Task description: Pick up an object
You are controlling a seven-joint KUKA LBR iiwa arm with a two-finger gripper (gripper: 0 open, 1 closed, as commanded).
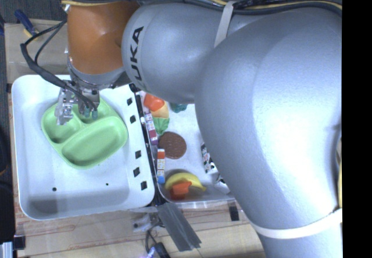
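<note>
1. Two white bins sit side by side; the gripper hangs over the left bin, under the orange band of the arm.
2. The likeliest target is the green dish, a divided plate lying flat in the left bin. It is directly beneath the gripper, which is over the dish's upper-left compartment, at or near the ridge between compartments.
3. The dish's long axis runs on a slant from upper left to lower right. The larger compartment lies down and to the right of the gripper, toward the bin divider.
4. The metal fingers point down at the dish with what looks like a small gap between them, so I judge them slightly spread and pinching nothing. Whether the tips touch the dish I cannot tell.
5. In my judgement, the coming move turns on this: the dish is flat, so only a rim or the ridge offers a hold, and the fingers would have to straddle one of those.
6. The right bin holds other pickable things, well apart from the gripper: a brown disc, a banana, an orange-red piece. The arm covers much of that bin.
</note>
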